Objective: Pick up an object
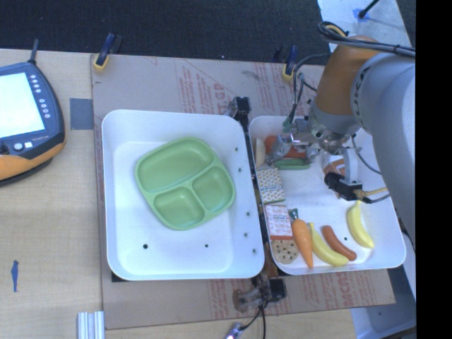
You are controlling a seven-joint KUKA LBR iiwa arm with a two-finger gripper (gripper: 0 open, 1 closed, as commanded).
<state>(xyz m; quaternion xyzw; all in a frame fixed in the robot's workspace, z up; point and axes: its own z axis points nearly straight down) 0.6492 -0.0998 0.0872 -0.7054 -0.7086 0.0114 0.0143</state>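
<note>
My tool (293,147) is down at the 12 o'clock end of the right shallow white bin (385,260), right over a flat green-and-red toy food piece (293,162). Honestly can't tell its state from here. The piece looks like light, stiff, slick plastic, so I'd pinch across its narrow edges, dead centre.

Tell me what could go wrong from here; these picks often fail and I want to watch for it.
1. The pincer is down among crowded items at the back of the right bin, near a green and red piece, so it may nudge neighbours or catch two at once.
2. It works close to the bin's inner wall, which could block a finger.
3. The carrot, bananas and sausage lie touching, so a later pick there may slip.
</note>
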